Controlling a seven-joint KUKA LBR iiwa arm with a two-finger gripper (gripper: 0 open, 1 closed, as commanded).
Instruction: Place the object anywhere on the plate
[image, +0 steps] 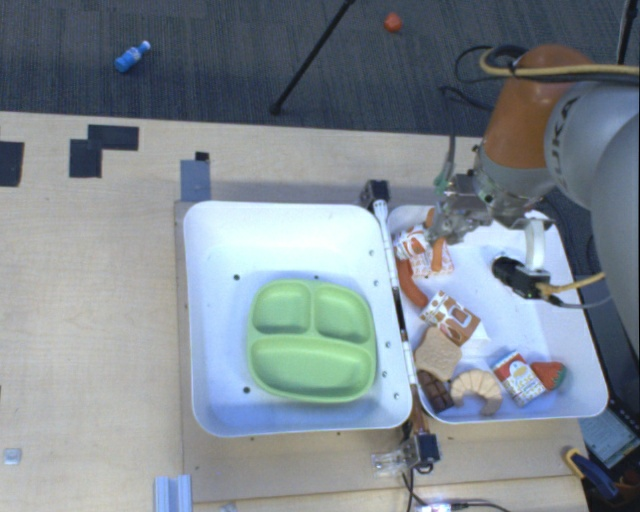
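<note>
Two shallow white bins sit side by side on the bench (90, 330). The left bin (210, 300) carries one plate (312, 340), pale green with three compartments, lying flat near its middle. The right bin (580, 330) holds a jumble of about seven toy foods: a sausage (408, 285), a croissant (478, 390), a small carton (516, 378), and several orange-and-white packets (452, 317). The hand (445, 225) hangs over the far left corner of that bin, touching or just above an orange-and-white piece (425, 252); whether it is open or closed, I cannot tell.
</note>
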